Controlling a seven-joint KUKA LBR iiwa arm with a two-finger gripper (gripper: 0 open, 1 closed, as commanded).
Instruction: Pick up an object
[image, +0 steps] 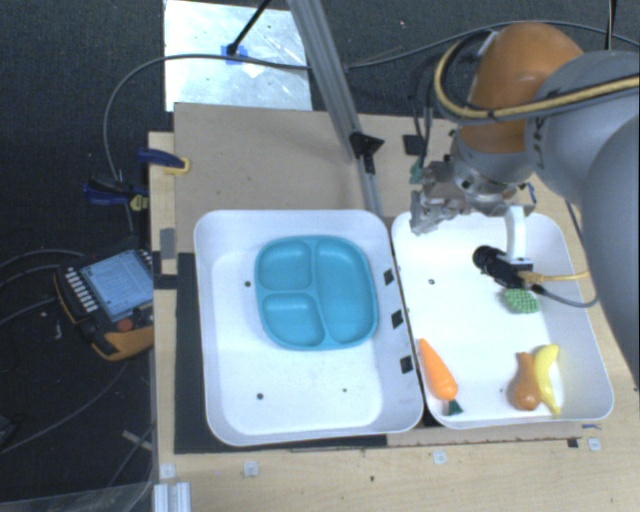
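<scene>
At 9 o'clock, off the brown board worktop (260, 150), we see a handheld blue-screened controller in an orange case (110, 300) on the dark floor. The left shallow white bin (230, 350) holds a light blue divided plastic plate (318, 292) at its centre. A slanted grey metal pole (335, 90) comes down at 12 o'clock between the bins.

In the right shallow white bin (470, 320), an orange toy carrot (437, 370) lies at 7 o'clock near the left wall. A small green knobbly piece (520, 299) sits at 3 o'clock. An orange-brown lumpy toy (523, 388) touches a yellow toy banana (548, 375) at 5 o'clock. The grey arm with an orange band (520, 60) hangs its jaws over this bin's 11 o'clock corner, well apart from all four toys. We cannot tell whether the jaws are spread or pressed together.
</scene>
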